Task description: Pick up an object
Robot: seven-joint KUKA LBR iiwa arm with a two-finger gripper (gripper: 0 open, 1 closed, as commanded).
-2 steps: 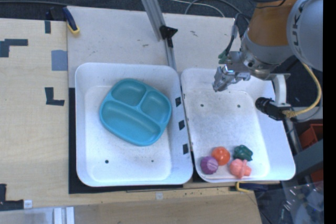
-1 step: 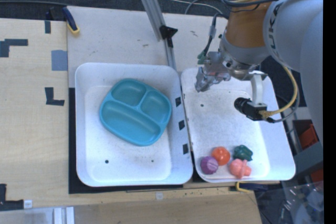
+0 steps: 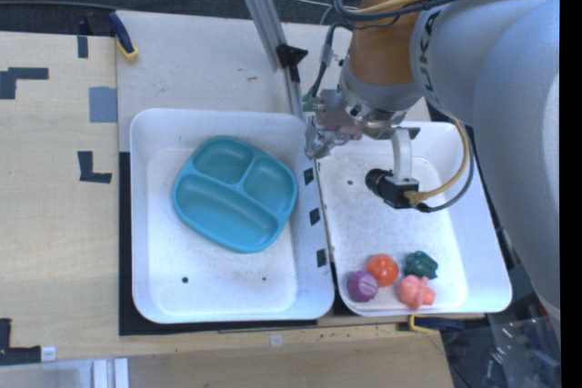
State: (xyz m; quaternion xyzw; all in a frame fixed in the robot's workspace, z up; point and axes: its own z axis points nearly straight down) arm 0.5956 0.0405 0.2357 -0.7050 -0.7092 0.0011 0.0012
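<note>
Several small toy foods lie at the near end of the right bin [image 3: 473,286]: an orange-red one [image 3: 383,268], a purple one [image 3: 362,286], a pink one [image 3: 416,291] and a dark green one [image 3: 420,264]. My gripper [image 3: 316,144] hangs at the far left corner of the right bin, close to the wall between the two bins, well away from the toys. I see nothing held at its tip. The arm's orange band and grey body cover the far part of the right bin.
A blue divided plate [image 3: 235,193] lies in the left bin [image 3: 155,286]. A slanted metal pole [image 3: 259,4] stands behind the bins. A black part with a yellow cable [image 3: 393,188] hangs over the middle of the right bin.
</note>
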